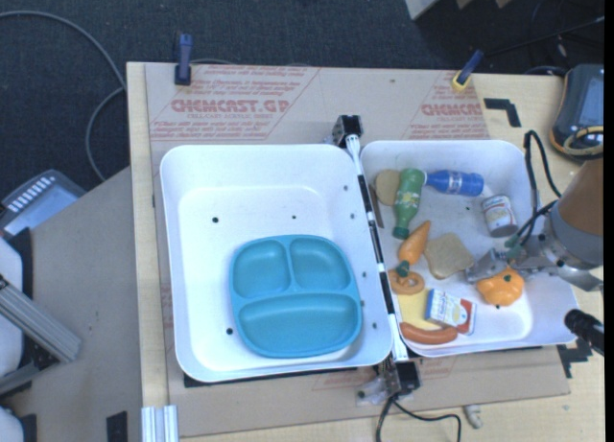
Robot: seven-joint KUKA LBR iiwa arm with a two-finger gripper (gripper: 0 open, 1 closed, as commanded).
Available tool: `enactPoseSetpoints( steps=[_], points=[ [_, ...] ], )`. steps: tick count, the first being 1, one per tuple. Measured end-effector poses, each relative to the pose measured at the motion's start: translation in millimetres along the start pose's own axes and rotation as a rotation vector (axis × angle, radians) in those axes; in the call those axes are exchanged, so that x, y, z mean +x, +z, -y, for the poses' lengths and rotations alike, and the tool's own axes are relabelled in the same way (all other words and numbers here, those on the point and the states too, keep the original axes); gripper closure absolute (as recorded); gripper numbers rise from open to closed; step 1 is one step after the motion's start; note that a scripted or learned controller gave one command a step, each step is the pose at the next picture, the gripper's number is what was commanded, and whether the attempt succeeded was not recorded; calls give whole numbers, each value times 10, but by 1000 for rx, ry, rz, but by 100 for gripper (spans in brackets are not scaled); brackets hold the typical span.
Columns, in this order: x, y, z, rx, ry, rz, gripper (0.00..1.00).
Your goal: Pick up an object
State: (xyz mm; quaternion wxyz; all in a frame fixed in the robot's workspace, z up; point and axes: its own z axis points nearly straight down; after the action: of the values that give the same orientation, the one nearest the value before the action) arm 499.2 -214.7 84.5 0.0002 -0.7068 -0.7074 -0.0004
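Two white bins sit side by side on the bench. Nearest the front edge of the right bin (451, 152) lies a hot dog (429, 333), with a small red-and-white carton (447, 309) just behind it on a yellow piece (413, 304). Behind those, toward the bin's right wall, sits an orange pumpkin-shaped toy (501, 288). The gripper (506, 256) comes in over the right wall and hangs right at the toy's back edge; whether its fingers are apart or closed cannot be told, nor whether they touch the toy. Just left of it lies a tan rounded slab (447, 255), then a carrot (413, 242) tilted toward the divider, with an orange slice (407, 283) at its near end. Farther back are a small can (497, 214), a green bottle (407, 200), a tan piece (386, 186) beside it, and a blue bottle (455, 182) near the back wall. In the left bin (192, 239), a blue divided plate (293, 294) lies toward the front.
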Motion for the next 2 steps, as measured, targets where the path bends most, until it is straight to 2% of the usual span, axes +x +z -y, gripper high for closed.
enactPoseSetpoints(
  steps=[1, 2],
  points=[
    [463, -2, -664, -2, -1, 1, 0],
    [165, 3, -21, 2, 3, 1, 0]
  ],
)
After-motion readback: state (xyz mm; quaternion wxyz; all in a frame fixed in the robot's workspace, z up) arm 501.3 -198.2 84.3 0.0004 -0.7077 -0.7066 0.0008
